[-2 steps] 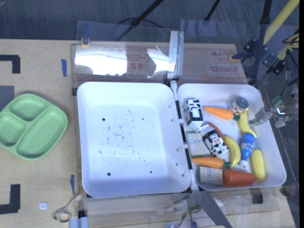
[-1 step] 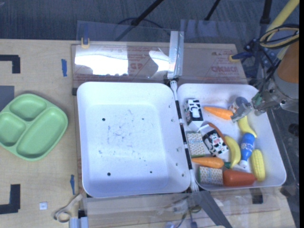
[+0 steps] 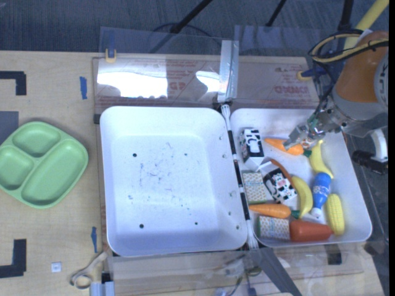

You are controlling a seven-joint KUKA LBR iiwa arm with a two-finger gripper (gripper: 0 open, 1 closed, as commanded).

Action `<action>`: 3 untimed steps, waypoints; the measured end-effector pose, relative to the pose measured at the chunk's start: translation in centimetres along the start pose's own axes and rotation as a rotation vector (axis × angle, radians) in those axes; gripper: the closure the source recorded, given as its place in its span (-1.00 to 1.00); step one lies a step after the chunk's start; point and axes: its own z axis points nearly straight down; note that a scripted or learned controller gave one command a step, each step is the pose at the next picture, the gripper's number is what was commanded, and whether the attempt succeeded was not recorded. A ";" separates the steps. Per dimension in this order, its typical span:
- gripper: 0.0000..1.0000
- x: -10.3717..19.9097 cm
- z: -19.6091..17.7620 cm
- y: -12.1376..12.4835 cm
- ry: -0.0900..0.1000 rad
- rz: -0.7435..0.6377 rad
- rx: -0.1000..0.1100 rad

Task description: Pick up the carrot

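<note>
Hard to make out at the gripper point(image 3: 307, 135): blurred metal tip over the right end of a small, tapered orange carrot point(image 3: 281, 145), lying near the back of the right bin point(image 3: 360, 232). Grasped or merely touched, impossible to tell. Crowded below: smooth curved banana point(image 3: 302, 193), knobbly corn cob point(image 3: 335, 211), partly overlapped second carrot point(image 3: 270, 210).
</note>
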 end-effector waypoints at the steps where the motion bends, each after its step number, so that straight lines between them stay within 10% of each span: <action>1: -1.00 0.4 0.5 0.8 -0.010 0.045 0.000; 3: -1.00 3.0 2.1 4.7 0.012 0.057 0.014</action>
